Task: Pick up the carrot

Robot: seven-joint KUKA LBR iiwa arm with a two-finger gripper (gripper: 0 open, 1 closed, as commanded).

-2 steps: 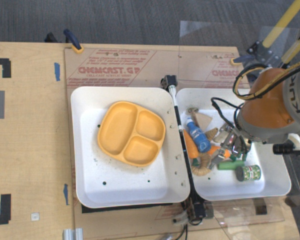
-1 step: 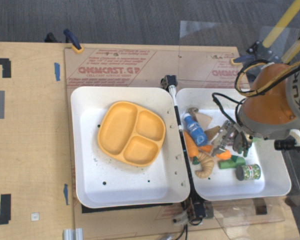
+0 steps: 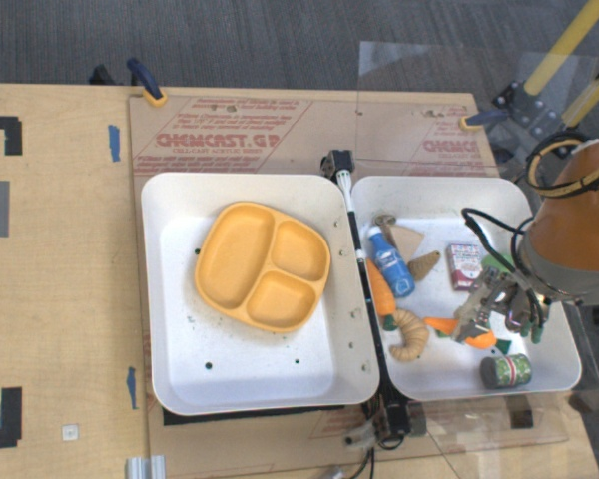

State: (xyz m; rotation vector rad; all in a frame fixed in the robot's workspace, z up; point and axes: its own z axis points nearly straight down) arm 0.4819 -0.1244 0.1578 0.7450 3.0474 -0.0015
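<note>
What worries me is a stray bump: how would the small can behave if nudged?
Lying apparently on its side, the can may roll. It looks small and rigid, probably light. The bin's rim nearby should stop it.

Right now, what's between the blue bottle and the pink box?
In the camera view, a small tan wedge lies between the blue bottle and pink box.

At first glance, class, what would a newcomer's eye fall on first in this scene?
A large yellow three-compartment plastic plate sits alone in the left shallow white bin. The right white bin is crowded with small items, among them a blue bottle and a slim orange carrot, with the arm's end effector low over them.
</note>
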